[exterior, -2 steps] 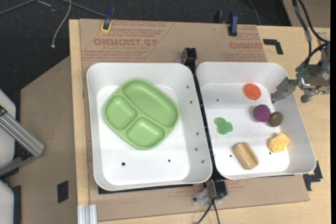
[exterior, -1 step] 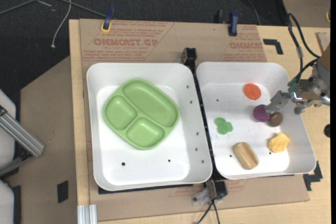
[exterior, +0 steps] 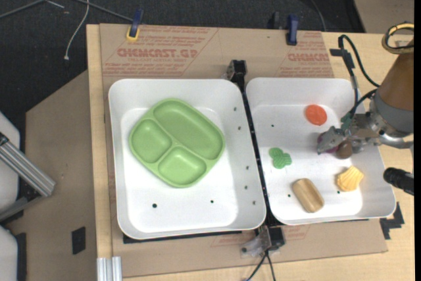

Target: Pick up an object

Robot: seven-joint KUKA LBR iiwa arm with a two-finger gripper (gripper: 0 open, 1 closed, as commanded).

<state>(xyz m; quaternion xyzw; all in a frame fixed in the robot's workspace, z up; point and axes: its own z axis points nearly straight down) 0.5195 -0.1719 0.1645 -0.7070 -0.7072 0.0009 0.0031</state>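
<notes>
In the right bin [exterior: 289, 99] lie an orange round object [exterior: 316, 114], a small green object [exterior: 280, 158], a tan cylinder [exterior: 307, 195] and a yellow ridged object [exterior: 349, 178]. My gripper [exterior: 334, 141] hangs low over the right side of this bin, between the orange object and the yellow one. A brownish object [exterior: 345, 150] sits right at the gripper's tip. Whether it is held cannot be made out.
The left bin [exterior: 125, 201] holds a green divided plate [exterior: 175, 141]. A black divider [exterior: 248, 135] runs between the bins. The arm [exterior: 395, 102] comes in from the right. Cables and cardboard lie beyond the bench at the back.
</notes>
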